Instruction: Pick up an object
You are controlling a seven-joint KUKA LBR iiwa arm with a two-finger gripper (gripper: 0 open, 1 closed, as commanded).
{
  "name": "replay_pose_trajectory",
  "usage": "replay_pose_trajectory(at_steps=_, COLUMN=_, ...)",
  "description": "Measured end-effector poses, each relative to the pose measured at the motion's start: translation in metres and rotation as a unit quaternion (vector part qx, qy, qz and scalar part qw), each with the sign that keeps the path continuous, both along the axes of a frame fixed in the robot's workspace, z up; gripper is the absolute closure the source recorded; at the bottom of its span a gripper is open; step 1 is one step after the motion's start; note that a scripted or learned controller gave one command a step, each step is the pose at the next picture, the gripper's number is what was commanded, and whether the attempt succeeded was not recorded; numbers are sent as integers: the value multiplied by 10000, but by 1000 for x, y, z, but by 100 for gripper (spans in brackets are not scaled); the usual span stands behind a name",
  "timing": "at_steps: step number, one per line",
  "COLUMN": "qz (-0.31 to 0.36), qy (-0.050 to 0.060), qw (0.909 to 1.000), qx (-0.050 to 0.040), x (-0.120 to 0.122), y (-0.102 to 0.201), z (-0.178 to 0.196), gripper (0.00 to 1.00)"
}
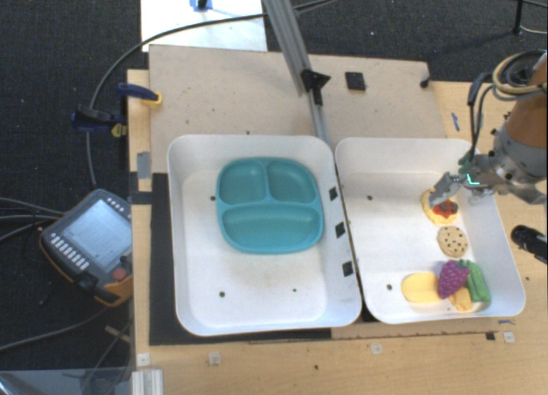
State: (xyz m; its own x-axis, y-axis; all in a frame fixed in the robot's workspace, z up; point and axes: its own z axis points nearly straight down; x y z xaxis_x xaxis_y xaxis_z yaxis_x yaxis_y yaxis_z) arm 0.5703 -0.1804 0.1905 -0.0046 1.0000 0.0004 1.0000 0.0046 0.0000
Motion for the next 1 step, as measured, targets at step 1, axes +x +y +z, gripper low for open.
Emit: replay_pose_trajectory(at_steps=1, qz=1, qy=-8, qw=10000, qx=-2, x=0, y=0, z=1, gripper=0)
